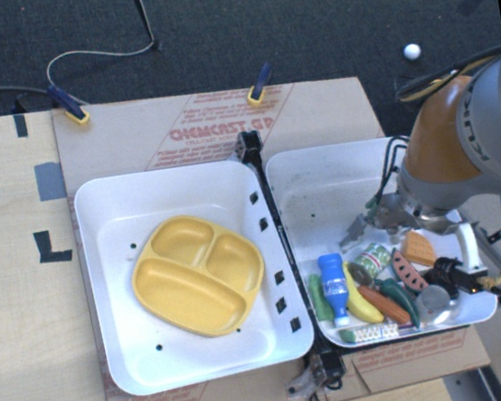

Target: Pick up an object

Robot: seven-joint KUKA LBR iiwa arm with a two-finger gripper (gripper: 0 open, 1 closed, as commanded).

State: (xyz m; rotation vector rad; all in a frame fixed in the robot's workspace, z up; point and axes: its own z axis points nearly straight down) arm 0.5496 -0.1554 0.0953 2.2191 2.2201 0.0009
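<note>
Presently the pincer (pixel 370 225) sits low in the right bin (pixel 322 173), just above the green can (pixel 371 262); whether it is open or closed cannot be told. Candidates crowd the near wall: blue bottle (pixel 334 287), banana (pixel 364 306), carrot (pixel 389 306); likely left heaped there. Yellow divided plate (pixel 198 274) lies alone in the left bin (pixel 109 266).

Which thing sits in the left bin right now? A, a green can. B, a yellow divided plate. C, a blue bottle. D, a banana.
B: the yellow divided plate lies alone in the left bin, while the blue bottle and the other small items are piled in the right bin.
</note>
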